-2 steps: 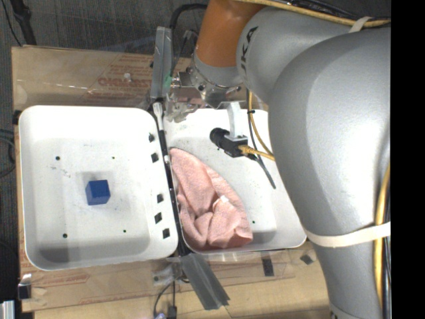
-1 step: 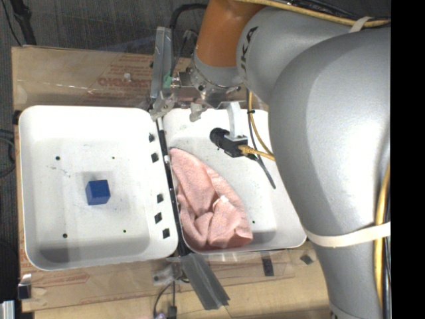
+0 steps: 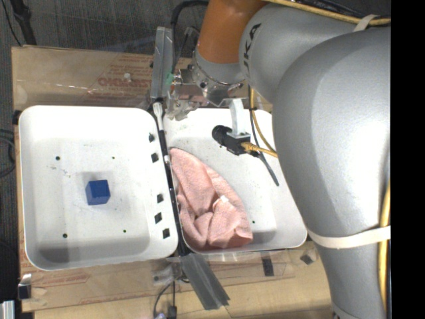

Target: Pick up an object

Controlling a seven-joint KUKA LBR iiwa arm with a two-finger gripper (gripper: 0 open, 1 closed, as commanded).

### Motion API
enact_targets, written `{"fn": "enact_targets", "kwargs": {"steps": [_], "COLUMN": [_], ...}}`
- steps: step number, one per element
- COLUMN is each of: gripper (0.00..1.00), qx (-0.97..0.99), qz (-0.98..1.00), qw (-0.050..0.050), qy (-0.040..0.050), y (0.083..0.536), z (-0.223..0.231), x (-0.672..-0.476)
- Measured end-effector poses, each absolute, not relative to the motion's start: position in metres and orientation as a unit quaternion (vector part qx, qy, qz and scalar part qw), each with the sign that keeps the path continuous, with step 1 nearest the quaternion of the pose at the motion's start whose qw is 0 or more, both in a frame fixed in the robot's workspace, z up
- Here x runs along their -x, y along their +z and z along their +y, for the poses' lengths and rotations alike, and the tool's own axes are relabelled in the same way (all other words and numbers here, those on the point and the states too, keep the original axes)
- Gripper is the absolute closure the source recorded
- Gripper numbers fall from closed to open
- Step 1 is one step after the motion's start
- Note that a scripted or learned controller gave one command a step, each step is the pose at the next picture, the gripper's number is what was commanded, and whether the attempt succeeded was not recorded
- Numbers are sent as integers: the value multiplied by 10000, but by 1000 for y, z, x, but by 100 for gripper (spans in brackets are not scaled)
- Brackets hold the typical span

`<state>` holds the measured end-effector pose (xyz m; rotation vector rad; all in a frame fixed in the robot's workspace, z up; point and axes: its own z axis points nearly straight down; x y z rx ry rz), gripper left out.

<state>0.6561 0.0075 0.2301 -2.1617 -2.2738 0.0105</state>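
Lying crumpled in the right bin (image 3: 282, 198), the pink cloth (image 3: 206, 201) looks soft and light; pinch a raised fold. Gripper (image 3: 174, 105) state: cannot tell.

Showing part of the dark "KUKA" brand lettering on the grey arm (image 3: 319, 111) just below its orange band (image 3: 226, 18); carrying faint red print, too blurred for reading, on the bench (image 3: 113, 78) behind the bins.
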Motion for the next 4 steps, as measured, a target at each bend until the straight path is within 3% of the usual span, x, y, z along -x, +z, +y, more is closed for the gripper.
{"fn": "enact_targets", "kwargs": {"steps": [1, 4], "gripper": [100, 100], "qx": [6654, 7038], "qz": [-7465, -7104], "qw": [4, -3], "qy": [3, 3], "y": [337, 343], "z": [74, 149], "x": [-656, -656]}}
